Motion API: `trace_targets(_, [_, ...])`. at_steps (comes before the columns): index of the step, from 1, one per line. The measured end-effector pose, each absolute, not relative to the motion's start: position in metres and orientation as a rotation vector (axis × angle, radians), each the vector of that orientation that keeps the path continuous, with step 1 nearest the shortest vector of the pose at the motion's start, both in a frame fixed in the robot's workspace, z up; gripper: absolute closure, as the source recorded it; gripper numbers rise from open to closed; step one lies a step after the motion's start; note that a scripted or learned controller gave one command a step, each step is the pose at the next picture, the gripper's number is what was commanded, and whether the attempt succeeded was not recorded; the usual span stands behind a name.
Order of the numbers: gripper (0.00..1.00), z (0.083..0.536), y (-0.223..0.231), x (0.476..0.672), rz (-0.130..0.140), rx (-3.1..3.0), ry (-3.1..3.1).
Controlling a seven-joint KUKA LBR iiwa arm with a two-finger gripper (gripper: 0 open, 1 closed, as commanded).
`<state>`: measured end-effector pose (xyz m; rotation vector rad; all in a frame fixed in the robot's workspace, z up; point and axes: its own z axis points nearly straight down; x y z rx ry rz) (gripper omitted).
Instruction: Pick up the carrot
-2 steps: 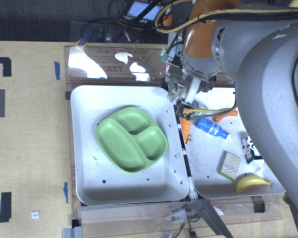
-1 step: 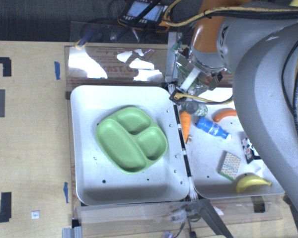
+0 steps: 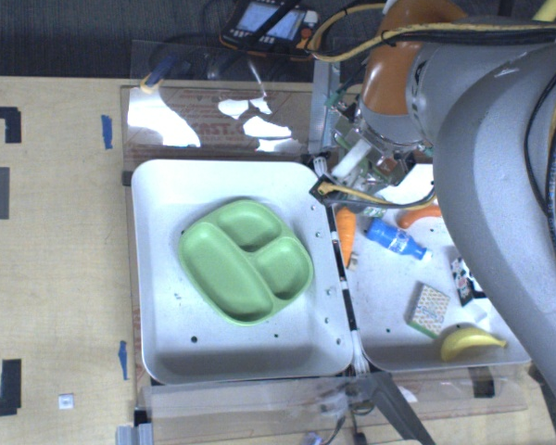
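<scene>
The carrot (image 3: 346, 233) is orange and lies lengthwise against the left wall of the right bin (image 3: 389, 336), its thin tip pointing toward the front. My gripper (image 3: 355, 172) hangs at the back left corner of that bin, just behind the carrot's thick end. The wrist and cabling hide its fingertips. Nothing shows as held.
A green divided plate (image 3: 246, 260) fills the middle of the left bin (image 3: 167, 341). The right bin also holds a blue bottle (image 3: 396, 240) beside the carrot, another orange item (image 3: 417, 217), a patterned packet (image 3: 430, 309), a small black-and-white item (image 3: 463, 282) and a banana (image 3: 470, 342). The arm covers the bin's right side.
</scene>
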<state>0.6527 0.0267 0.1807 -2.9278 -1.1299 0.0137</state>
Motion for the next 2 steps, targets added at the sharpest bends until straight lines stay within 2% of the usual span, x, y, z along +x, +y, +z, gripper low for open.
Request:
trace_targets(1, [1.0, 0.181, -0.031, 0.661, 0.008, -2.954, -1.064])
trace_targets(2, [1.0, 0.181, -0.074, 0.641, 0.014, -3.102, -0.484])
